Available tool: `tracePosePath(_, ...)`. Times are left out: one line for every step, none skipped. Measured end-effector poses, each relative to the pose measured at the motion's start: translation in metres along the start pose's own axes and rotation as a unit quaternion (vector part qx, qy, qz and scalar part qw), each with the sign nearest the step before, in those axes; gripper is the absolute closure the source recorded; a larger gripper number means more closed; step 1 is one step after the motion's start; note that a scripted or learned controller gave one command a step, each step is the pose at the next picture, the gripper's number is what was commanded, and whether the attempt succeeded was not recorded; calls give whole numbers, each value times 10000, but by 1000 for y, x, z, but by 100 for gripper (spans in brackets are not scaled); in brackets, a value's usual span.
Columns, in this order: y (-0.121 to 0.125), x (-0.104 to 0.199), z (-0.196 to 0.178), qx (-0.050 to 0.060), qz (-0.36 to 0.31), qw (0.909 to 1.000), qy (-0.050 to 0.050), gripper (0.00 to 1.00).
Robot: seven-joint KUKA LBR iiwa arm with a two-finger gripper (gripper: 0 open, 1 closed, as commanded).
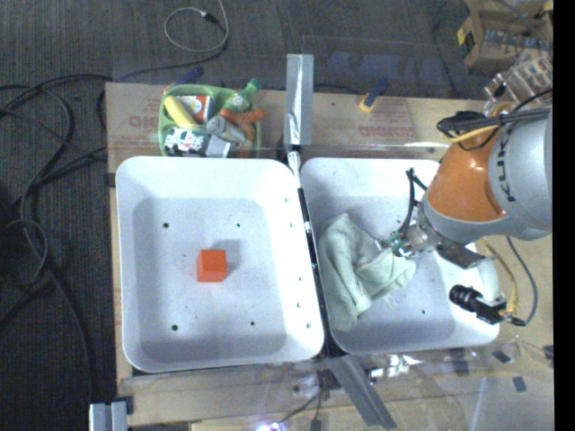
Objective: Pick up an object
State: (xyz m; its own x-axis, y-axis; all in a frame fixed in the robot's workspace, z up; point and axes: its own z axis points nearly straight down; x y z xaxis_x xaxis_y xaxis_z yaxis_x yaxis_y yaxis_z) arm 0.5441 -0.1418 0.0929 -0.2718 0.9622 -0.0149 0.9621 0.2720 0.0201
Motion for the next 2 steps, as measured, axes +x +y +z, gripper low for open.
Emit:
tracePosePath(11, 24, 0, 1, -353, 9994, -1, 0)
tracePosePath(-13, 57, -88, 135, 568, 9983, 71, 0)
